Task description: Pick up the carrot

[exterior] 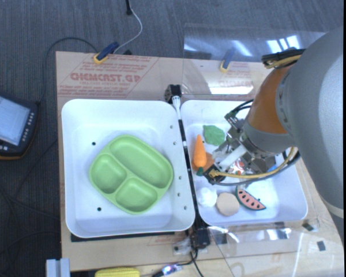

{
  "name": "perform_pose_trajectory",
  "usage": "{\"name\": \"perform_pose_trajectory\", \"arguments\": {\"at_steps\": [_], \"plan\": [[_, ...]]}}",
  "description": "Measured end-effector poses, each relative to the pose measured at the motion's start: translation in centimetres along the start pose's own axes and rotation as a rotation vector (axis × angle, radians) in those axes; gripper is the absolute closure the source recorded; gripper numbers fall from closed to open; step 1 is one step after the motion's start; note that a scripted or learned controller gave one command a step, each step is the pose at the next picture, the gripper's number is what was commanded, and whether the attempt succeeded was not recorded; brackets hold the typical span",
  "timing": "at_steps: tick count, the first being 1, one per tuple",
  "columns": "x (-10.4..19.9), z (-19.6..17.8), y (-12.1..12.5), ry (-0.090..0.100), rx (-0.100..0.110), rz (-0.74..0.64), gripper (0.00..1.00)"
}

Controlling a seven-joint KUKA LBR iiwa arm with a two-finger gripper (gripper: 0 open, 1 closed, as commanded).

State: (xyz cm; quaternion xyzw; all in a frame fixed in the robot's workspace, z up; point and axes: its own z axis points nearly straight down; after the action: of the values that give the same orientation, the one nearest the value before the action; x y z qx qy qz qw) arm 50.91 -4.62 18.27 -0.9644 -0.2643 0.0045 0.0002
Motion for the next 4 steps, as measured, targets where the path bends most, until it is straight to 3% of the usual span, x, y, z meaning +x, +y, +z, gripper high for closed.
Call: {"name": "perform_pose_trajectory", "arguments": {"at_steps": [1,2,3,4], "plan": [[4.8,0.0,-6.0,0.002,0.003,0.143,0.00],[-6.9,2.6,6.0,-0.003,-0.001,-0.006,0.00],[1.2,-0.1,3.1,0.006,0.002,-0.014,0.00],[5.5,0.0,-4.7,0.002,0.004,0.022,0.00]]}}
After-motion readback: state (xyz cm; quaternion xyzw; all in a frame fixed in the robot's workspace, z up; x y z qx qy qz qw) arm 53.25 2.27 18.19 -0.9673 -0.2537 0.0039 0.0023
